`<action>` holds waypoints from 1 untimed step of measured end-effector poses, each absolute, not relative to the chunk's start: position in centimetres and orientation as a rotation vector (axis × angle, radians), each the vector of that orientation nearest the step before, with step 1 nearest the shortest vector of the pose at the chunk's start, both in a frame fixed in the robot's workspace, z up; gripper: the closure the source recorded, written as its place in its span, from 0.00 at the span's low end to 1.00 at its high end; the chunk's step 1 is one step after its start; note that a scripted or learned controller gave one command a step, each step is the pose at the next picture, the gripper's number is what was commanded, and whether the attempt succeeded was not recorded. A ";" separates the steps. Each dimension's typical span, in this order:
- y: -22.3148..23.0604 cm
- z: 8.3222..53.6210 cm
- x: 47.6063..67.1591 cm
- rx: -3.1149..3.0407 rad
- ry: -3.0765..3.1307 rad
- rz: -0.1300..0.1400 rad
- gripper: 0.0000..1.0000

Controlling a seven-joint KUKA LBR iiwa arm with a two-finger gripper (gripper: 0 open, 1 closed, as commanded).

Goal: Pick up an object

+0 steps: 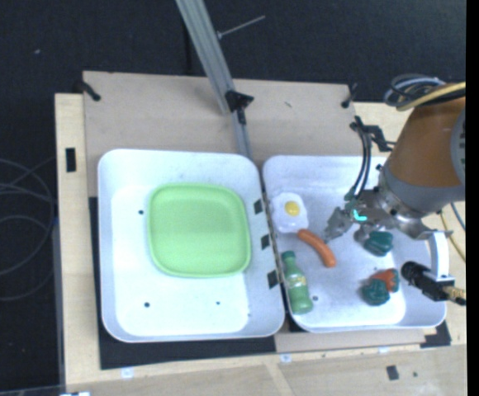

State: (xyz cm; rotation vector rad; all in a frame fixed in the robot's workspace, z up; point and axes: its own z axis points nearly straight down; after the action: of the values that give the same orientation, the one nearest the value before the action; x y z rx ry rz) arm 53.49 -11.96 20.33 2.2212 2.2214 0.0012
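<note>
Your gripper (344,221) hangs low over the right bin (322,172), and you cannot tell how it is set from this slant. Just beside it lies the orange sausage (317,247) — close, though contact is unclear. A teal piece (379,242) sits under the wrist, a teal-and-red toy (378,288) nearer the front. Further left you have the fried egg (290,211) and the green bottle (295,282) — along the wall. The left bin (124,180) carries a green plate (199,229).
</note>
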 end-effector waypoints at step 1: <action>-12.0 20.3 53.5 2.221 2.221 0.001 0.00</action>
State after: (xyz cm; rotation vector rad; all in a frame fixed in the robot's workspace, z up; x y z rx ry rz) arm 53.49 -11.96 20.34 2.2211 2.2213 0.0014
